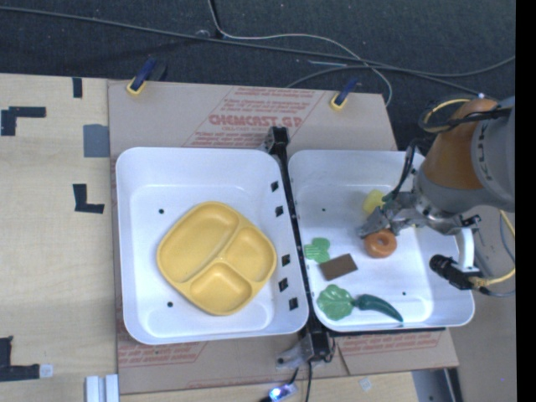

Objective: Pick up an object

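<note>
My gripper (382, 224) hangs low in the right bin (335, 167), reaching in from the right. Its tip is just above and touching the top edge of an orange ring-shaped toy (382, 244). A small yellow toy (373, 200) lies just behind the gripper, partly covered by it. Further left on the bin floor lie a small light green piece (317, 249) and a flat brown rectangle (338, 266). Near the front wall there is a green leafy toy (334, 302) and a dark green pepper (379, 306).
The left bin (138, 191) holds a yellow divided plate (216, 258). A black divider (288, 224) runs between the two bins. The grey arm with its orange band (456, 153) stands over the right bin's right side. Cables cross the dark floor behind.
</note>
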### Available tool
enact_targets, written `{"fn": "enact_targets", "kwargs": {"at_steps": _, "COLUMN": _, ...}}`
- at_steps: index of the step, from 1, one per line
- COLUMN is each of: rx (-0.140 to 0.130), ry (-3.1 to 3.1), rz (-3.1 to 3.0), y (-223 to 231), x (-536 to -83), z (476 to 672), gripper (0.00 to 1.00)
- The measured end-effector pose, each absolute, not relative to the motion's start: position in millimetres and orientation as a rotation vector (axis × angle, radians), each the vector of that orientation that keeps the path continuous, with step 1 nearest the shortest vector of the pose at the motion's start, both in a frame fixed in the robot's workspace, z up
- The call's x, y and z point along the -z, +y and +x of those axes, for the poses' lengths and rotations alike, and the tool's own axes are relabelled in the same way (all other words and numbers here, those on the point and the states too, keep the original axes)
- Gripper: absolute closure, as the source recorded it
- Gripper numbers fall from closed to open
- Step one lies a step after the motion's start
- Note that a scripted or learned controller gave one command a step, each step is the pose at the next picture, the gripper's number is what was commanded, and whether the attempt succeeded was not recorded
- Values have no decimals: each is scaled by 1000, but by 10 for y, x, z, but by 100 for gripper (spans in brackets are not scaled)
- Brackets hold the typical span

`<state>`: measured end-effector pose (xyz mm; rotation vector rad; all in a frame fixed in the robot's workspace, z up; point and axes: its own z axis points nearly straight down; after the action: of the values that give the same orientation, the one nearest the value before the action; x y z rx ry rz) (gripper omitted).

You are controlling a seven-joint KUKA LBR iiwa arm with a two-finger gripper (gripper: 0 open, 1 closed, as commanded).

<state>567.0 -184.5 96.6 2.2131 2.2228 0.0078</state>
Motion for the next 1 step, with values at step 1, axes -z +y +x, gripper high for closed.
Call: {"fn": "enact_targets", "kwargs": {"at_steps": 1, "rx": -3, "ry": 2222, "rz": 2218, "y": -1805, "x": -1474, "z": 5585, "gripper": 100}}
